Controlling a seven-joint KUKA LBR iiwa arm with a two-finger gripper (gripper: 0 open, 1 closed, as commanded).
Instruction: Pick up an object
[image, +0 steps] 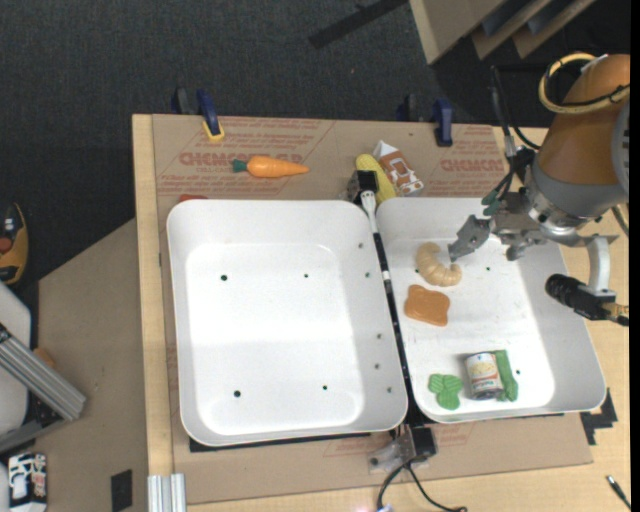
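The right bin (560, 340) holds a pale croissant-shaped piece (438, 265), an orange toast-like slab (427, 306), a small can (484, 375) and a green leafy toy (445, 390). My gripper (493, 244) hangs over the upper part of this bin, just right of the croissant piece. It is open, with one finger (466, 240) close to the croissant's upper right edge and the other finger (521, 247) well to the right. Nothing sits between the fingers.
The left bin (200, 230) lies beside the right one. On the board behind the bins lie a carrot (270, 167), a banana (372, 176) and a small brown carton (401, 172). Two blue clamps (211, 116) grip the board's far edge.
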